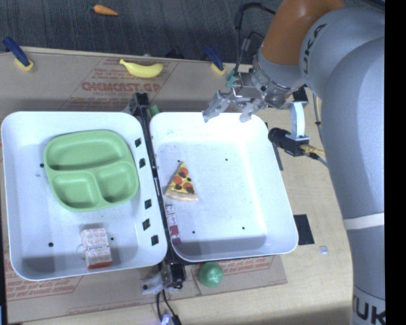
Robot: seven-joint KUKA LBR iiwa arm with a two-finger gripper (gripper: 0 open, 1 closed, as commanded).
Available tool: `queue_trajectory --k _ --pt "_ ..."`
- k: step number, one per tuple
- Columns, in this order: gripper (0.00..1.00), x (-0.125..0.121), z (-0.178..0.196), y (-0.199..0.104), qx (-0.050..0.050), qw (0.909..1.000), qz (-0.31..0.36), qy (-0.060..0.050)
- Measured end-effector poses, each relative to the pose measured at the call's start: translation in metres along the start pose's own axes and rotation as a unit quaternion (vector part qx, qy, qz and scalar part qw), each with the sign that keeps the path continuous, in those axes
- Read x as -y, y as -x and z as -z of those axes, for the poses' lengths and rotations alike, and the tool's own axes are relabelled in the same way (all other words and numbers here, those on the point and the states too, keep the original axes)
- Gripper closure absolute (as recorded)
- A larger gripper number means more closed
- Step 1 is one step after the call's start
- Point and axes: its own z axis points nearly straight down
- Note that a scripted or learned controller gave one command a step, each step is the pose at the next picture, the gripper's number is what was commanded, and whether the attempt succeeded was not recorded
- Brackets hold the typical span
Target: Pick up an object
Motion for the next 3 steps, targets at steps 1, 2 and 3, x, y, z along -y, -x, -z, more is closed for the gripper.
queue_trajectory --k 1,2,3 --pt "0.0 0.0 0.0 0.0 0.0 1.0 0.0 0.0" --pt "0.0 0.001 -0.143 0.044 0.0 1.0 -0.001 -0.002" --pt "1.0 0.0 -0.132 0.043 0.0 1.0 0.001 -0.002"
